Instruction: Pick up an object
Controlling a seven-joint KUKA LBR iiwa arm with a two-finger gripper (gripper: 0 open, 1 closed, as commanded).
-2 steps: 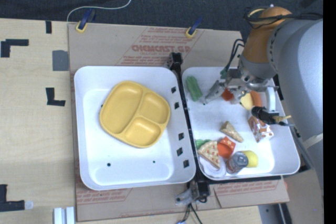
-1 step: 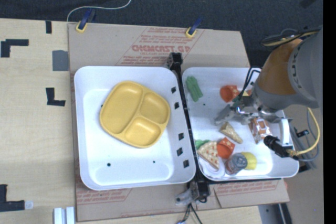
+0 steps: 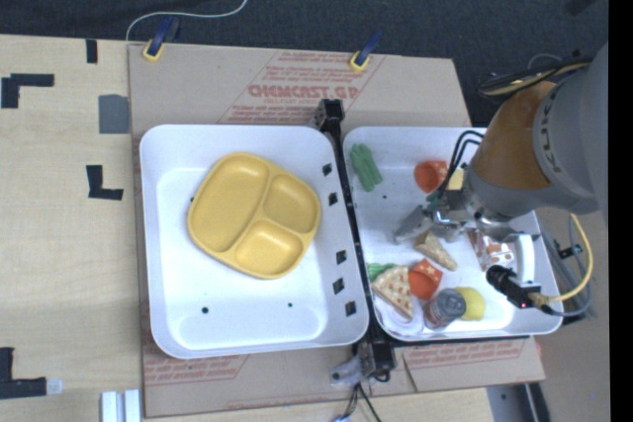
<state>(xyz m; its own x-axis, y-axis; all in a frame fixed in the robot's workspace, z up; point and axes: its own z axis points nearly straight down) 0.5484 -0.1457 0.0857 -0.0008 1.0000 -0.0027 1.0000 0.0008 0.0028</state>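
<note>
Red print on the cardboard [image 3: 297, 89] under the bins is reading roughly "CHEMCAST GP"; the smaller lines are too blurred to make out. The yellow tray [image 3: 255, 213] is lying in the left bin [image 3: 163, 242]. In the right bin [image 3: 396, 148], the end effector [image 3: 420, 227] is reaching among toy foods, just above a tan wedge [image 3: 436, 252]; whether it is gripping anything, I cannot tell. A green piece [image 3: 365, 166], tomato [image 3: 429, 175], waffle [image 3: 394, 290] and lemon [image 3: 473, 303] are lying nearby. The arm [image 3: 524, 153] is hiding the bin's right side.

Red print on the cardboard sheet [image 3: 297, 92] under the bins — "CHEMCAST GP" — upside down.
</note>
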